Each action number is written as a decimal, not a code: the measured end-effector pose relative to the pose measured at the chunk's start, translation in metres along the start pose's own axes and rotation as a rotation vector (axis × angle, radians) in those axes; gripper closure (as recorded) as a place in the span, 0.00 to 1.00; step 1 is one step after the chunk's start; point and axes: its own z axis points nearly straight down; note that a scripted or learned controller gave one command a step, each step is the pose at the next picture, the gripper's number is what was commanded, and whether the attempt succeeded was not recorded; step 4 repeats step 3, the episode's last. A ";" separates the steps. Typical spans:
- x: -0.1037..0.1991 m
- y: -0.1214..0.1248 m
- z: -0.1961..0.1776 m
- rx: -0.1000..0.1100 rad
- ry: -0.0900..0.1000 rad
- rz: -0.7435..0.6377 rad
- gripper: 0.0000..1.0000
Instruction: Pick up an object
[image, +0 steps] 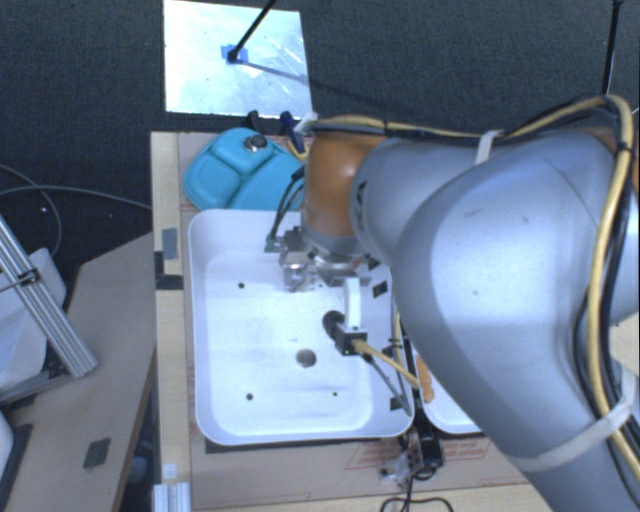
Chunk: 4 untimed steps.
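A small round grey-brown object (306, 358) lies on the floor of the left white bin (215, 300), a little in front of the bin's middle. My gripper (294, 268) hangs over the back half of that bin, beneath the orange band of the wrist. It is behind the small object and apart from it. Nothing shows in its grasp. The big grey arm covers the right part of the view.
A blue plastic container (238, 172) rests just behind the left bin's back rim. Just a front corner of the right bin (452, 422) is visible under the arm. A pale reflective sheet (235, 60) lies at the back. An aluminium frame (40, 300) stands at the far left.
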 end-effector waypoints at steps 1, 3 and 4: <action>0.000 -0.064 -0.015 0.004 0.000 0.003 1.00; -0.023 -0.015 0.002 0.005 0.000 0.003 1.00; -0.023 -0.015 0.002 0.005 0.000 0.003 1.00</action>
